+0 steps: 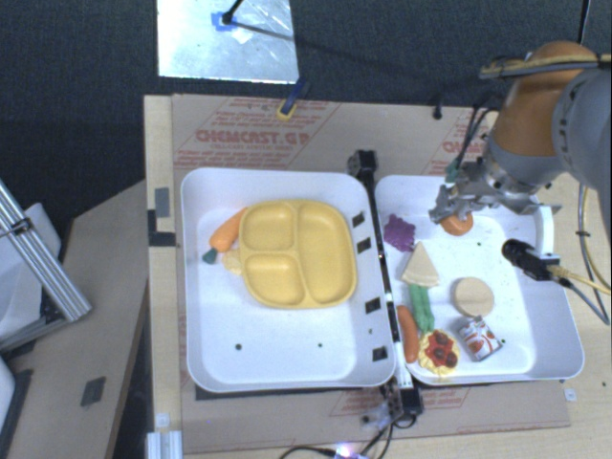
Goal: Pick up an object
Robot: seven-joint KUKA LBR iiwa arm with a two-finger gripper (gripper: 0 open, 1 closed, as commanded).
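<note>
The gripper [456,208] hangs at the right bin's [559,352] twelve o'clock edge directly over a small, round, orange object [459,225] (only its lower curve shows beneath the metal), and whether the fingers are apart or together I cannot tell.

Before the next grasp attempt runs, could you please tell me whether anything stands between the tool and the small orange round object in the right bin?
Nothing visible does. The tool hangs directly over the small orange round object, near the far edge of the right white bin; the purple piece lies off to the side.
</note>
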